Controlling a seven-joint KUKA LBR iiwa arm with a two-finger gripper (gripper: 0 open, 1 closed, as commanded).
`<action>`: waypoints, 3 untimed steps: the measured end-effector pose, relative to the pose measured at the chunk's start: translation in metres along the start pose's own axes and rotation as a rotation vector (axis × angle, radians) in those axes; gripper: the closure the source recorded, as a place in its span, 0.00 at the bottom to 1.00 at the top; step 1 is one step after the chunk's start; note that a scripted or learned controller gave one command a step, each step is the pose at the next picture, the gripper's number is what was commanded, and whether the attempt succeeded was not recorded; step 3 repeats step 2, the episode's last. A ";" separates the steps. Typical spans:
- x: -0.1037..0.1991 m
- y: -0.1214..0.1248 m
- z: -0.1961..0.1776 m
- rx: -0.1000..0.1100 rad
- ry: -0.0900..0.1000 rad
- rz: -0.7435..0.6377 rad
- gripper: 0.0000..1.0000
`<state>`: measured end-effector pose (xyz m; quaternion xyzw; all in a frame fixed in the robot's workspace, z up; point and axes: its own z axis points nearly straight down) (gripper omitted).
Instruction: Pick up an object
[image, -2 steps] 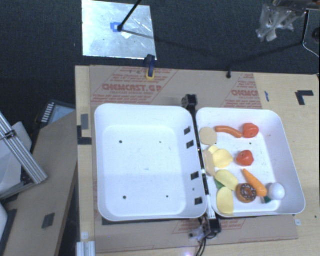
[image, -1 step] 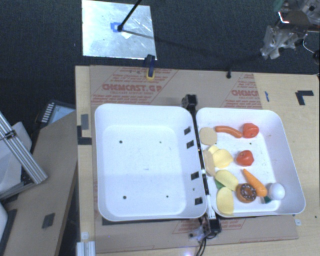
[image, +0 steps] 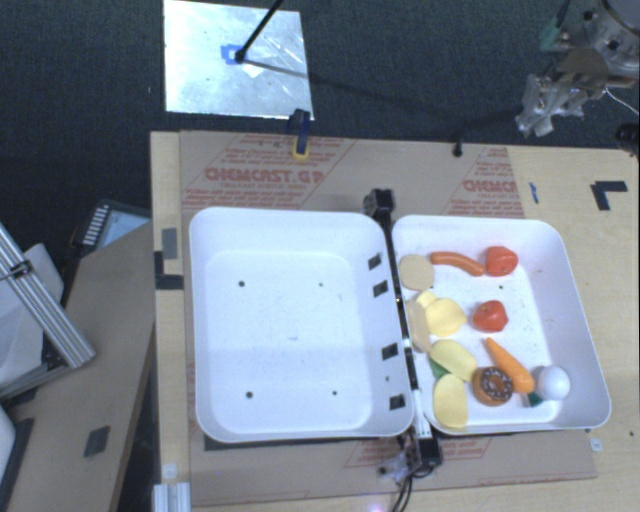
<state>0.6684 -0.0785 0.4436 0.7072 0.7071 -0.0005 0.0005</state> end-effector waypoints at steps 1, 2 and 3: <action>-0.002 0.000 0.014 -0.002 0.000 -0.001 1.00; 0.054 -0.004 -0.093 -0.015 0.002 -0.010 1.00; 0.054 -0.004 -0.093 -0.015 0.002 -0.010 1.00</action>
